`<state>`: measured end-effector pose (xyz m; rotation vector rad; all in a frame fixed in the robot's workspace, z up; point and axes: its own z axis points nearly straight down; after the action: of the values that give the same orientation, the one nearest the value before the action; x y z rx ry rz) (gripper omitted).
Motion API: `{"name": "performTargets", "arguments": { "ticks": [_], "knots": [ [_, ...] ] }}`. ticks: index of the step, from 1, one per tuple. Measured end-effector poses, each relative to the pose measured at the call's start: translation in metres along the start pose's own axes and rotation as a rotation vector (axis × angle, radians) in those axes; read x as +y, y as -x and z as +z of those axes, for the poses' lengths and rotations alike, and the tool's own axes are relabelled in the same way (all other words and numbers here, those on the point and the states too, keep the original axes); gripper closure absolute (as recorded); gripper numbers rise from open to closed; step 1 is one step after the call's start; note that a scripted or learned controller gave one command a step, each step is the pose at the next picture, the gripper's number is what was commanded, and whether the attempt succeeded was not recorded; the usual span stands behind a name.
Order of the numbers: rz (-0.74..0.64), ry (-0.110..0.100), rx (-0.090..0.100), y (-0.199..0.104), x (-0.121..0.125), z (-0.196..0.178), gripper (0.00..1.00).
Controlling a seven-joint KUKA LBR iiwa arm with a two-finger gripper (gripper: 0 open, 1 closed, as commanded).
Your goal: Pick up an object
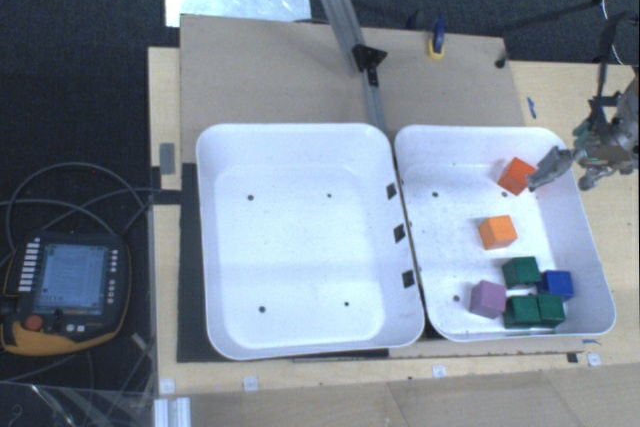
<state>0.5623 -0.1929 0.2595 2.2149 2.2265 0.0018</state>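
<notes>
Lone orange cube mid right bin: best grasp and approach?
Judging from this view, take the orange cube from straight above, fingers closing on two opposite side faces. It sits flat with bare bin floor on all sides, so either face pair is reachable; the green block below it is the nearest neighbour.

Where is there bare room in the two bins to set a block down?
The shallow white left bin has open floor throughout. In the right white bin, the strip beside the centre divider is bare. Its lower right corner is crowded: purple cube, green blocks, blue cube.
</notes>
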Motion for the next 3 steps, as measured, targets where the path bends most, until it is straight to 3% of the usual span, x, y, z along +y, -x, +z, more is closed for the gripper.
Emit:
{"name": "performTargets", "arguments": {
  "ticks": [1,3],
  "knots": [
    [0.000,0.000,0.000,0.000,0.000,0.000,0.00],
    [0.003,-0.005,0.001,0.006,0.001,0.122,0.00]
  ]
}}
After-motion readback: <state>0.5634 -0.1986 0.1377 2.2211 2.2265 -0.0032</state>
